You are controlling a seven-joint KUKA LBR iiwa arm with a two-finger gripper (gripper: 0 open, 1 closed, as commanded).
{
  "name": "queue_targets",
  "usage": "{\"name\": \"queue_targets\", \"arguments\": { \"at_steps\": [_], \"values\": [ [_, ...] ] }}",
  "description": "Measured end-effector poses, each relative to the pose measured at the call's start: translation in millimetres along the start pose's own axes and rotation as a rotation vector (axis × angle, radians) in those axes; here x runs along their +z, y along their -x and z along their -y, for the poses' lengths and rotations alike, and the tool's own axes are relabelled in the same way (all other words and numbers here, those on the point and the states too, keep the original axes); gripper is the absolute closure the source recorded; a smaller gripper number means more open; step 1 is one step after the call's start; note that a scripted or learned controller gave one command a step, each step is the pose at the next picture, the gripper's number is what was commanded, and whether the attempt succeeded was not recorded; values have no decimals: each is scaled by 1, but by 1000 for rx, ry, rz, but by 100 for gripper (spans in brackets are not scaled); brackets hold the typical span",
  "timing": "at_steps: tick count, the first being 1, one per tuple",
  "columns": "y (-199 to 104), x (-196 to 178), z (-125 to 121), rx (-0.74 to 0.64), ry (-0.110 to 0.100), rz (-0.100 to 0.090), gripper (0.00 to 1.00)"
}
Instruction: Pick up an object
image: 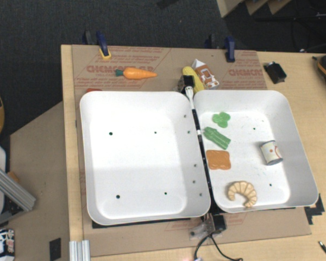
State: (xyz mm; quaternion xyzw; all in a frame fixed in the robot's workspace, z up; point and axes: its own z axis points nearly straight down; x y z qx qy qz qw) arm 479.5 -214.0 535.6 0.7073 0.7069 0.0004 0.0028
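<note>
A: So, the gripper first: what state is it in?

B: I cannot tell; nothing in the overhead camera view lets me judge it, so I would call this the stage ahead of any approach, with nothing picked yet.

A: What is on offer, then?

B: The shallow white bin on the right (293, 145) holds five things. A small white can with a red label (271, 152) lies on its side toward the right of the frame, apart from the rest. A golden-brown toy croissant (243, 192) sits near the bin's lower edge. Above it comes a flat orange-brown slab like toast (218, 159), then a long green vegetable-shaped piece (217, 137) just beside the slab's top, and a small green leafy piece (221, 119) further up.

A: And the shallow white bin on the left (98, 162)?

B: Nothing to grasp there. Beyond the bins, on the cardboard toward the top of the frame, lie an orange toy carrot (136, 74) and a yellow banana-shaped toy beside a small brown-and-white carton (205, 76).

A: What does the next move call for?

B: My judgement: choose one target and descend squarely over it. The can looks easiest, standing clear of neighbours. The green pieces and slab crowd the dividing wall, leaving little finger room.
</note>
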Motion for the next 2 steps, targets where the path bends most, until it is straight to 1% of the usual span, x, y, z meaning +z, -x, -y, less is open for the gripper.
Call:
{"name": "queue_targets", "arguments": {
  "at_steps": [1,2],
  "values": [
    [-81,88,-16,-9,-13,-8,0],
    [-125,232,-64,-6,-19,-7,0]
  ]
}}
